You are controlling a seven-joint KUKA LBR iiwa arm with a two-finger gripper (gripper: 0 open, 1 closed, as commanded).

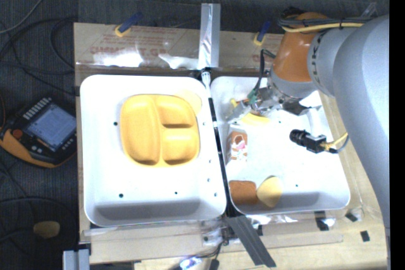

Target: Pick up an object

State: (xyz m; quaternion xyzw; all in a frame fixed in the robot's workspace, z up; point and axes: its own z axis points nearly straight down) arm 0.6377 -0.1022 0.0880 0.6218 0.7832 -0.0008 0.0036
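Gripper: the gripper (pixel 253 101) hangs low over the far left corner of the right bin (pixel 304 174), close to the wall shared with the left bin (pixel 101 180).
Grip state: cannot tell from this view whether it is open or closed, and nothing can be seen held in it.
Arm: the arm (pixel 354 73) comes in over the right bin's far right side and covers that corner and part of the right rim.
Things to pick, count: four loose things, all in the right bin.
Flat yellow piece (pixel 258 116): one, lying just under and beside the gripper, partly hidden by it.
Small carton (pixel 237 145): one, white with a brown and red print, lying against the bin's left wall, near the gripper.
Brown bun (pixel 241 190): one, in the near left corner, up against the near wall.
Pale round piece (pixel 271 191): one, touching the brown bun's right side, also at the near wall.
Open room, right bin: the middle and the near right part of the floor are bare.
Left bin: one yellow tray (pixel 159 129) with three compartments sits in the middle, with white floor showing all round it.
Bins, count: two, side by side, rims touching.
Outside the bench: one handheld pendant (pixel 39 131) lies on the dark floor to the left.
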